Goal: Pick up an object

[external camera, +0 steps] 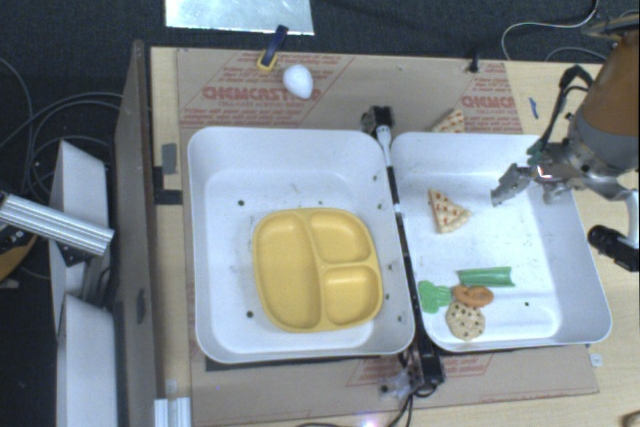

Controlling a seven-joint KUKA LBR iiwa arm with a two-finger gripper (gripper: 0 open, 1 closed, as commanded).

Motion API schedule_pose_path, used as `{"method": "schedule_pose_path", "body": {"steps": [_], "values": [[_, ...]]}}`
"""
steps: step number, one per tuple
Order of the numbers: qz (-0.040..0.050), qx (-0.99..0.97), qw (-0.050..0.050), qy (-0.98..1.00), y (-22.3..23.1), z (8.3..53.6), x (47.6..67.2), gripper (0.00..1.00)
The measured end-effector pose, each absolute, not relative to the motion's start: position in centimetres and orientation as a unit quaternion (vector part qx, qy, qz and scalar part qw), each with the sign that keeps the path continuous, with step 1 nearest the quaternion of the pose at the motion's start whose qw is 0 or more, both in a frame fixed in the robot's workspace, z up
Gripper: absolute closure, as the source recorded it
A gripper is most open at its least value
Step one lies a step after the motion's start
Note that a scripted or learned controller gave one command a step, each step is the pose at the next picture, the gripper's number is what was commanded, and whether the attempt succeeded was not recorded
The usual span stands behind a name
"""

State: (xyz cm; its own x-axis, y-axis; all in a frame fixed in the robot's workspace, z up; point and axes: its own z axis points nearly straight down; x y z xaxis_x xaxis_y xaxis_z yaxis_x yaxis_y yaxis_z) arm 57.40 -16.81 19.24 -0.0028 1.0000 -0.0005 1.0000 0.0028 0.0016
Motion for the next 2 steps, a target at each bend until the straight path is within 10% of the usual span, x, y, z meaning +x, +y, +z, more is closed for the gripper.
{"method": "schedule_pose_path", "body": {"steps": [1,2], "values": [[-0.0013,0.706,-0.005,0.708,-11.7,14.2,50.2,0.00],[0.0012,0.707,0.003,0.707,-11.0,8.4,48.8,0.00]]}}
